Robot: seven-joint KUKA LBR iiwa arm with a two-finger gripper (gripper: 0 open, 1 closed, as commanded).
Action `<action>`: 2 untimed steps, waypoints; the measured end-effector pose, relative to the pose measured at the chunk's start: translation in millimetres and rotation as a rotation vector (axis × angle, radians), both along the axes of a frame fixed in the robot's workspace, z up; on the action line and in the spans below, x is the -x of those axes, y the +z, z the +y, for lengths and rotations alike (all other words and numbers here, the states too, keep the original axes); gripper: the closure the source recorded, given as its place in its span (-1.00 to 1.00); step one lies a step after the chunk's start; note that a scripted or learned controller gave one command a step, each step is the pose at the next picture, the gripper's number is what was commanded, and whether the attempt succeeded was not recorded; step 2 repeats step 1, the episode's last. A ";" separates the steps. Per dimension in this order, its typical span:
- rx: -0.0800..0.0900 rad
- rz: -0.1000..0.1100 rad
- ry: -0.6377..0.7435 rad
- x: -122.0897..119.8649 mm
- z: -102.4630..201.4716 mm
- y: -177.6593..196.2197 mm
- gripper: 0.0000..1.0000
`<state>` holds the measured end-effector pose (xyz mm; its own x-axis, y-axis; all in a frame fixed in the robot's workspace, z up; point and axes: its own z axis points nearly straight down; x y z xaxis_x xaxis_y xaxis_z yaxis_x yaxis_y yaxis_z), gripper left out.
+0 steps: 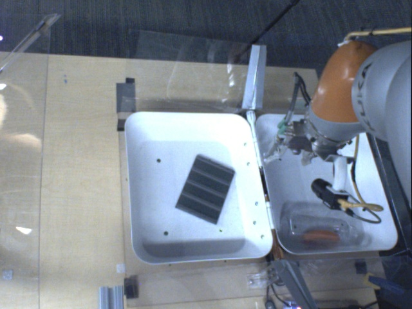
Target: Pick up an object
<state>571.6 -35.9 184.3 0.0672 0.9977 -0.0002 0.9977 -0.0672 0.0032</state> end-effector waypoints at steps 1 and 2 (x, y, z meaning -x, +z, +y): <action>0.001 -0.005 0.009 6.7 -47.3 35.0 -1.00; 0.001 -0.005 0.009 6.7 -47.3 35.0 -1.00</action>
